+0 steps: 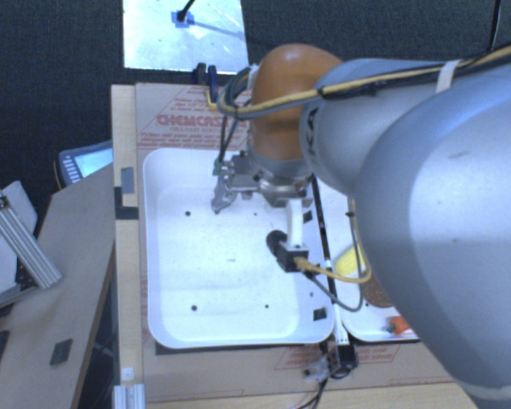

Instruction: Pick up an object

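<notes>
Fingers (222,196) hover over left white bin (166,254), yellow object (351,262) beside arm

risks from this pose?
1. The tool hangs over bare floor in the left bin, so a grasp here likely closes on nothing.
2. The arm hides most of the right bin; the yellow object and orange object barely show.

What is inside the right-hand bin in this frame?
Past the arm, the right-hand bin shows a yellow object, a brown round object and a small orange piece. The arm covers most of that bin, so anything else there is hidden.
</notes>
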